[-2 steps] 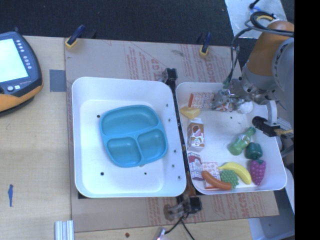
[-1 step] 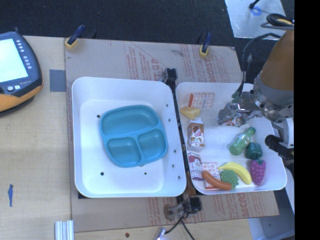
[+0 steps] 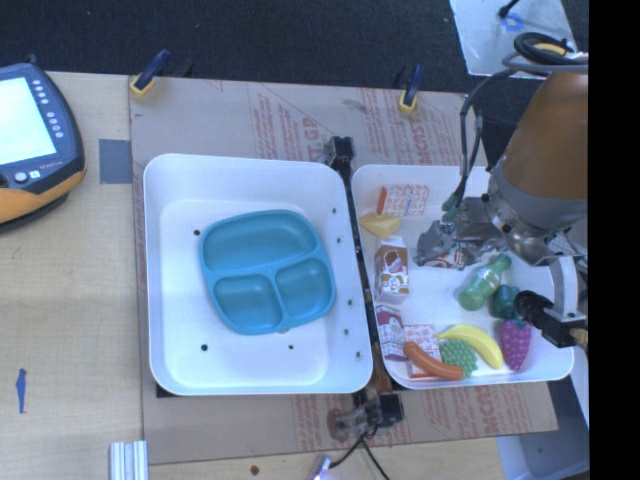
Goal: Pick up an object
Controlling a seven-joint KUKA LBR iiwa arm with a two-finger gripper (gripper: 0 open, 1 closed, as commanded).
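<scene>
Grey arm (image 3: 545,138) bends down over the right bin (image 3: 560,368).
Its hand (image 3: 455,243) sits low among toy food; I cannot tell its grip.

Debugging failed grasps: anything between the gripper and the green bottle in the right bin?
Nothing visible. The gripper hangs over the right bin, and the green bottle lies just beside it toward the near edge, top exposed. The banana and purple grapes lie nearer the bin's front rim, clear of the path.

Blue clamps (image 3: 149,72) grip the board; a teach pendant (image 3: 32,143), perhaps, lies left.
</scene>
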